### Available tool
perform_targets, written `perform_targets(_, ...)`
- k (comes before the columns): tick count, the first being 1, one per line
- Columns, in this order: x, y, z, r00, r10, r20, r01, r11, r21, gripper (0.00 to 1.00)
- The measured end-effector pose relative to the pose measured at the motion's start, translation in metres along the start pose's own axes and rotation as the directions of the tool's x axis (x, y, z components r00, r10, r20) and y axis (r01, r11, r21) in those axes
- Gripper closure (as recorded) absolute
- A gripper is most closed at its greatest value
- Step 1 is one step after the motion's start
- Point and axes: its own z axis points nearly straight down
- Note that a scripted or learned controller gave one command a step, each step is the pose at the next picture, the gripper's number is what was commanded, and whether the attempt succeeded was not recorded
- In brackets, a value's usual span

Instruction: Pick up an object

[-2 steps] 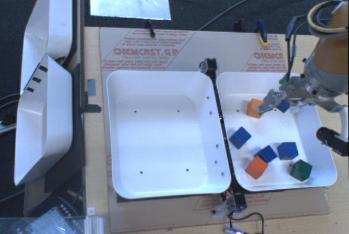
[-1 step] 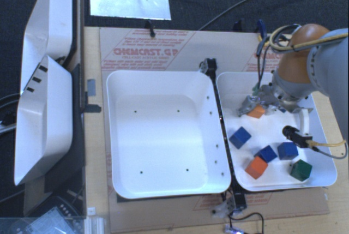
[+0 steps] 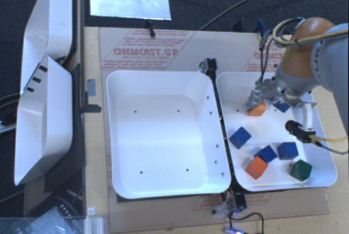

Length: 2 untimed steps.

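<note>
While nothing in the right bin (image 3: 327,175) looks lifted, the pick seems only at its grasping stage. Nearest the camera, along that bin's front, sit a green cube (image 3: 300,170), an orange cube (image 3: 256,167), and two blue cubes (image 3: 267,153) (image 3: 287,150), all resting on the floor; a further blue cube (image 3: 239,137) lies nearer the divider. Farther back, the gripper (image 3: 256,101) is down at a second orange block (image 3: 257,109), touching or just over it, with another blue piece (image 3: 282,106) beside it. Whether the fingers are apart or closed on that block I cannot tell; the wrist hides them. Lifting is left to do. The left bin (image 3: 117,118) lies alongside, and the arm's upper part is cut off at the right.
</note>
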Motion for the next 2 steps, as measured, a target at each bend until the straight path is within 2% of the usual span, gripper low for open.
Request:
perform_targets(1,0.102,-0.043,-0.093,1.0,-0.008,-0.004,0.008,1.0,-0.006,1.0)
perform_targets(2,0.189,-0.11,-0.089,1.0,-0.008,-0.003,0.008,1.0,0.004,1.0)
